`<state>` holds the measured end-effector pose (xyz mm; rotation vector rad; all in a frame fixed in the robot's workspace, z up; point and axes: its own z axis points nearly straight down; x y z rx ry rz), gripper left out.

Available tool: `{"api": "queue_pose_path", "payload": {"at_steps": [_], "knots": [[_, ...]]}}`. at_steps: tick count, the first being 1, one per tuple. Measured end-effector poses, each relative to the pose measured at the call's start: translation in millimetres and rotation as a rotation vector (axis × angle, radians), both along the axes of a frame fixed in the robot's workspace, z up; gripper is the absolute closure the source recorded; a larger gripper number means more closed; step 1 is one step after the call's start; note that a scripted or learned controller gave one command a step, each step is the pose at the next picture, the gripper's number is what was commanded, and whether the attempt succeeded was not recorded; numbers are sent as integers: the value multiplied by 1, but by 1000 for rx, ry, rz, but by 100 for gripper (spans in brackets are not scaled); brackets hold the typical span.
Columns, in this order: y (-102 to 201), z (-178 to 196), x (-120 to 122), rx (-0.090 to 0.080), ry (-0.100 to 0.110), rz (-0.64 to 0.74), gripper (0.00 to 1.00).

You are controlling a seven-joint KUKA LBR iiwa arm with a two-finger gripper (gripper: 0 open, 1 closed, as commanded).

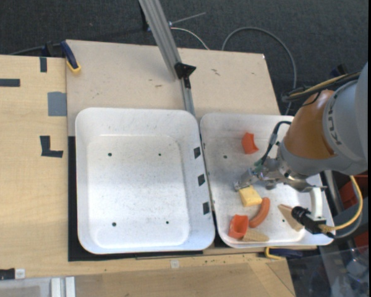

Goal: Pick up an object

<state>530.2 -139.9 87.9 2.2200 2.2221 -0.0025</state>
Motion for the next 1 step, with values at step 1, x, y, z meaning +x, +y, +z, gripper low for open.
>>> {"api": "queue_pose_path", "payload": {"at_steps": [1], "knots": [[1,11,0,1,0,1,100]]}}
